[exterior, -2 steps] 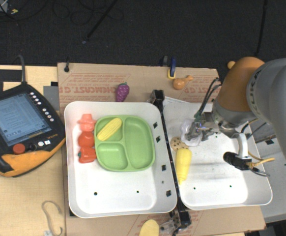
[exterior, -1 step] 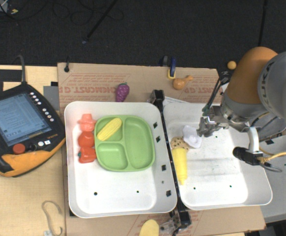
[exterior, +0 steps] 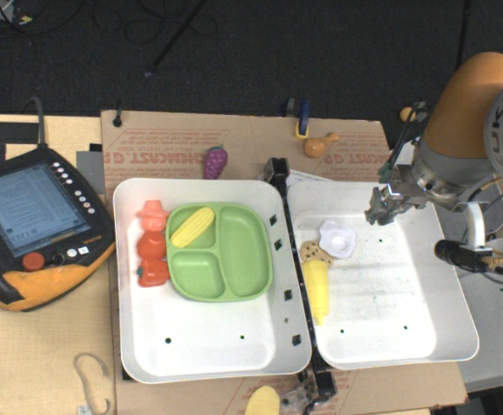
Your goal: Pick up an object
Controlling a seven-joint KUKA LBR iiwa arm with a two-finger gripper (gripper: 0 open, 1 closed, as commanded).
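1. White plastic makes up both shallow bins: the left bin (exterior: pixel 148 353) carries a green divided plate (exterior: pixel 219 253), the right bin (exterior: pixel 424 335) holds the loose things, probably kept low-walled so the arm can reach in from the frame's right.
2. A yellow corn cob (exterior: pixel 191 226) lies in the plate's upper-left compartment; an orange-red toy (exterior: pixel 151 243) stands just beside the plate's left rim.
3. The pincer (exterior: pixel 381 208) hangs over the upper right part of the right bin, pointing down and left. Whether it is open or closed I cannot tell; nothing shows in it.
4. The nearest candidates lie to its lower left, near the bin's left wall: a small white cup-like piece (exterior: pixel 337 239), a speckled cookie-like piece (exterior: pixel 310 252) and a yellow elongated object (exterior: pixel 317 289) touching that cookie.
5. The white piece is closest, near the pincer but apart from it; I judge it the likeliest target, needing a short move down-left.
6. A purple toy (exterior: pixel 215 162) and an orange one (exterior: pixel 319 144) sit on the cardboard (exterior: pixel 165 145) covering the desk, beyond the bins.
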